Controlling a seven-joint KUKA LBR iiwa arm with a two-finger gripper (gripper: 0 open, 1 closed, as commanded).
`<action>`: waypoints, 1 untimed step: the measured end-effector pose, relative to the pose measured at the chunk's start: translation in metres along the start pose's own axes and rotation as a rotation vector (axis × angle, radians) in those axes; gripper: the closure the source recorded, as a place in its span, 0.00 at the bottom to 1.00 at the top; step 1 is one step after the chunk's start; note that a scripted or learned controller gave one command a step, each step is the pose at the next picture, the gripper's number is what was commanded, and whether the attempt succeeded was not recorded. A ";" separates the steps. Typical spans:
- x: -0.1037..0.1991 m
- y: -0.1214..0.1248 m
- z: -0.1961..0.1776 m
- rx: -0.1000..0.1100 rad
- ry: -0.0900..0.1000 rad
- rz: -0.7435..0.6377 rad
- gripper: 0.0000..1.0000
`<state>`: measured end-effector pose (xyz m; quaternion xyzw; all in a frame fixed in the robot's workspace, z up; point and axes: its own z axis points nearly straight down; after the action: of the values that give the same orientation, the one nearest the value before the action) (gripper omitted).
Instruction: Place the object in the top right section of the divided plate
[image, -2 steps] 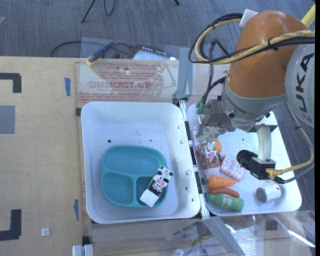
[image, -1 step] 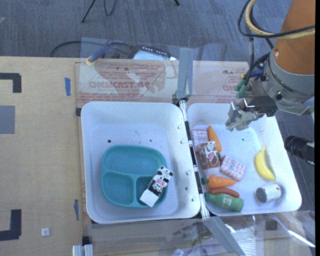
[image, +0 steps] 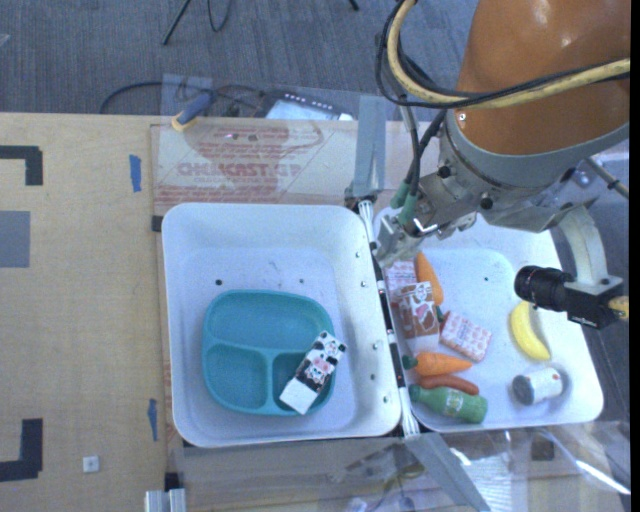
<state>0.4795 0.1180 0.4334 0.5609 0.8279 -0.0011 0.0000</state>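
One carton (image: 314, 372), two carrots (image: 441, 363)

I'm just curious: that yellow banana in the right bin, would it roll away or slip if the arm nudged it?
The banana looks like smooth toy plastic, so probably light, stiff and a bit slippery. Its curved shape suggests it would rock or spin, not roll far.

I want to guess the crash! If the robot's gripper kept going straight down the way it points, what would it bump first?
Probably the red-and-white carton just below the gripper, with the carrot close beside it. Depth is hard to judge from this slanted view.
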 end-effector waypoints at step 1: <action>0.054 0.026 0.000 -0.001 0.000 -0.089 1.00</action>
<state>0.4833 0.1779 0.4335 0.5233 0.8521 -0.0008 0.0001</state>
